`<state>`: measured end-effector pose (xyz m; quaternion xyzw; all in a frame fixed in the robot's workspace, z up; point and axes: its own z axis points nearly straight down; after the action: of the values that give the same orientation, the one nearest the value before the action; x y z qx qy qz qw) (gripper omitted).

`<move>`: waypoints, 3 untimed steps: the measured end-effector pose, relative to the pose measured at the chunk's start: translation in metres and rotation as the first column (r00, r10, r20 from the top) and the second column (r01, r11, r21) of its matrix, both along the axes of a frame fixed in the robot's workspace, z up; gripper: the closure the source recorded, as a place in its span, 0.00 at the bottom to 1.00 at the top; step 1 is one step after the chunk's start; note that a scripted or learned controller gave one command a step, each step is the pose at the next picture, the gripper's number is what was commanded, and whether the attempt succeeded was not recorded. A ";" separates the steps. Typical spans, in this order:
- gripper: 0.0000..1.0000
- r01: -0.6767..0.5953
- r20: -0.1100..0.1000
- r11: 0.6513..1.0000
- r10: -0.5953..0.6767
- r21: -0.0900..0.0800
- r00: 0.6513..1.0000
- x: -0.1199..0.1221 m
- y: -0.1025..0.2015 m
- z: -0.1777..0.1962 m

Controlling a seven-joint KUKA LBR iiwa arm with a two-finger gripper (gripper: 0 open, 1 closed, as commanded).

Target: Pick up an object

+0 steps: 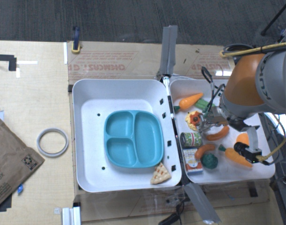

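Over the right bin (255,175) the gripper (209,124) is hanging low among a tight cluster of toy food, and you're looking at a crowded pick. Whether it is wide, narrow or holding anything — you cannot tell from this slant, because the wrist and cabling are covering it.

Candidate objects are lying close around it: a carrot (190,100) on the far side, a red and yellow piece (194,119) just left of it, an orange sausage-shaped piece (218,133) just beside it, a small labelled can (191,138) near-left, a red and orange piece (204,149) and a dark green ball (209,160) nearer still, a small carton (192,161) against the bin's left wall, and another carrot (238,156) to the right.

Risks you're facing: with pieces this near one another, the gripper could be catching two at once or pushing one aside as it descends. Rounded shapes like the ball and the can are likely to roll or squirt free. A grab near the divider could be scraping the bin wall.

Left of all this, the left bin (84,125) is holding a teal divided plate (133,138) and a waffle-like wedge (160,175) — both well apart from the gripper.

As for writing, the cardboard (105,60) beyond the bins is showing reddish mirrored print, too faint to read reliably; the brown package (11,161) at far left is showing "BOX". The can's label is too small to read.
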<state>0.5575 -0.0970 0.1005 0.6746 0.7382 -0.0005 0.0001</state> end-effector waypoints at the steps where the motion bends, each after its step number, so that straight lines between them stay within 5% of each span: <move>1: 1.00 0.025 0.001 1.000 -0.025 -0.001 1.000 -0.014 -0.117 -0.009; 2: 1.00 -0.021 -0.001 1.000 0.021 0.001 1.000 -0.024 -0.110 -0.009; 3: 1.00 -0.398 0.002 0.917 0.398 -0.001 0.917 -0.051 -0.107 0.072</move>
<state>0.5063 -0.2037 0.1727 0.5104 0.8599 0.0001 0.0010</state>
